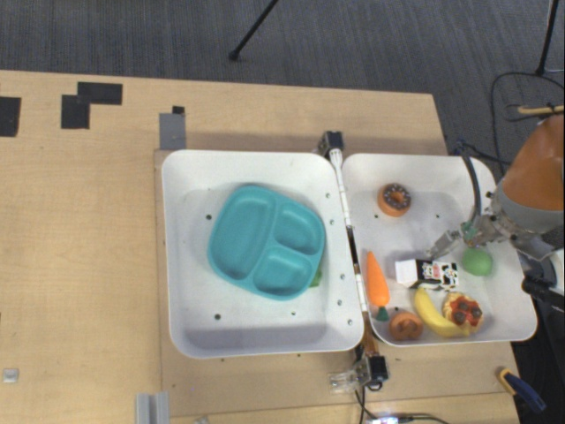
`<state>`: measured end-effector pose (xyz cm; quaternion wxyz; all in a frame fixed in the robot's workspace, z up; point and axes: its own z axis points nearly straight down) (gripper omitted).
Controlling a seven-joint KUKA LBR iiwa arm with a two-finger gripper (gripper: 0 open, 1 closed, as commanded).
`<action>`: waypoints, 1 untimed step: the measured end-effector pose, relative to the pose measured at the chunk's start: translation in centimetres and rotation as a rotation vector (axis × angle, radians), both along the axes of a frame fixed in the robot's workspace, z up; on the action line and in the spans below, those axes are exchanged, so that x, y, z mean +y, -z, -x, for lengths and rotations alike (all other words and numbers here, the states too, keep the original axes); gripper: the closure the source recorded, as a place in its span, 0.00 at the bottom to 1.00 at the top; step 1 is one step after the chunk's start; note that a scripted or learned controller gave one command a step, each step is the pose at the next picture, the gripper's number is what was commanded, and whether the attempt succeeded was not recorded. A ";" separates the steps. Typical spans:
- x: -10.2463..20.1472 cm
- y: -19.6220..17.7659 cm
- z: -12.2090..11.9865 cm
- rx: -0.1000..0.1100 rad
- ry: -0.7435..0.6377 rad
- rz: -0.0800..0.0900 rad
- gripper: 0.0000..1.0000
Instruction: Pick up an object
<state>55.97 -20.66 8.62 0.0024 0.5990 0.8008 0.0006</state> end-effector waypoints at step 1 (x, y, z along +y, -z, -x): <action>4.3 -0.1 6.9 -0.007 -0.179 0.003 0.00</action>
